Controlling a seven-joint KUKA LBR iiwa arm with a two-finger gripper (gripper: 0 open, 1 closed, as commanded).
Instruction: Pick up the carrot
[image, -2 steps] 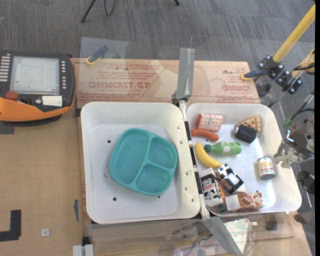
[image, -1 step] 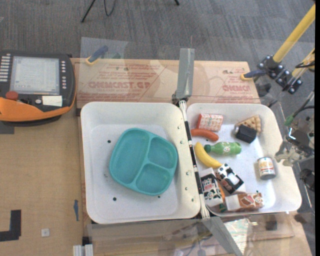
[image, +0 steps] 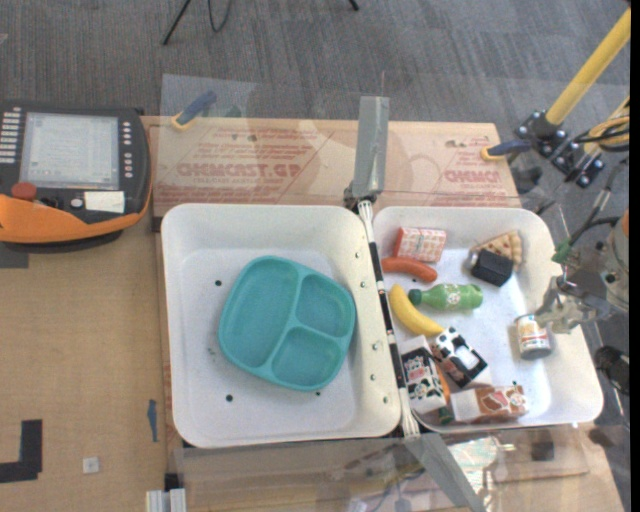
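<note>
- The carrot (image: 410, 268) lay in the right bin (image: 580, 395), between a pink box (image: 421, 243) and a banana (image: 413, 312).
- A teal plate (image: 288, 322) sat in the left bin (image: 185, 300).

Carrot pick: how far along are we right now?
Done: nothing visible yet. The carrot lies in the right bin, between the pink carton and the banana. In hand: the hand sits at the bin's right edge near the small can, well away from the carrot. Left: reach across, grasp and lift.

Tool (image: 562, 305) low at camera view's right edge, arm reaching in from right, mostly cropped.
</note>
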